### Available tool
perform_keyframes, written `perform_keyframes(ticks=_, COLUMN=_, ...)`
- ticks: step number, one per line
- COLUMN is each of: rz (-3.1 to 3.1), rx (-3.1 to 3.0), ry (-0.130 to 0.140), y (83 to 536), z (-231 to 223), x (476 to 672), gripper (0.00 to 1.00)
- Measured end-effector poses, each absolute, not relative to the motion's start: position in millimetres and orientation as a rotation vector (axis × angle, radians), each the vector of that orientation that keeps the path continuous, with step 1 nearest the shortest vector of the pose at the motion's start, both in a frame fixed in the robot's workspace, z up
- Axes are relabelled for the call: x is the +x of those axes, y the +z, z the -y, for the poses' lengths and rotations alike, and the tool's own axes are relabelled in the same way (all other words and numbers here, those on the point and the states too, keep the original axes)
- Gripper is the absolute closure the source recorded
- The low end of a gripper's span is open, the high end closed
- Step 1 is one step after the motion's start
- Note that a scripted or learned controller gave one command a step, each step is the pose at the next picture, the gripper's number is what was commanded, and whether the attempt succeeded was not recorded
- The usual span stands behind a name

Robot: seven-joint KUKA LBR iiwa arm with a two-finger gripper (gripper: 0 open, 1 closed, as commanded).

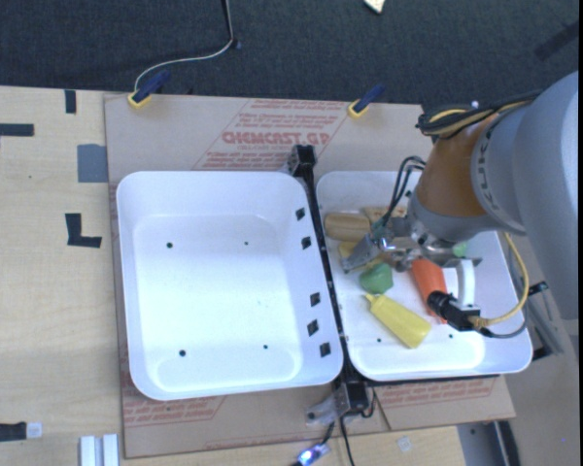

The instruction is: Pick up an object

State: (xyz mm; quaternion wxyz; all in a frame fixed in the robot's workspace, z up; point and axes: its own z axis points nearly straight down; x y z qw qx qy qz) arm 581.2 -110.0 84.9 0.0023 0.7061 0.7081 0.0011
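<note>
Camera view: jaws [369, 253] low in right bin [505, 357], crowding green object [376, 279].

My bench [39, 289], with a cardboard sheet [262, 139] laid flat across it.
On that sheet sit my two shallow white bins, touching side by side: the left bin [136, 260] and the right bin [447, 362]. Two blue-and-yellow clamps [148, 86] grip the sheet's far edge, and black tape marks [78, 231] dot the bare wood.
</note>
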Motion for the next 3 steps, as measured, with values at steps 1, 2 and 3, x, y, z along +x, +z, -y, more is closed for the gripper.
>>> perform_keyframes(ticks=1, rz=-2.222, rx=2.22, ry=0.0, y=95, z=110, x=578.3, gripper=1.0)
perform_keyframes(ticks=2, rz=-2.224, rx=2.22, ry=-0.001, y=104, z=109, x=577.9, gripper=1.0)
perform_keyframes(ticks=3, rz=-2.221, rx=2.22, ry=0.004, y=86, z=154, x=620.4, gripper=1.0)
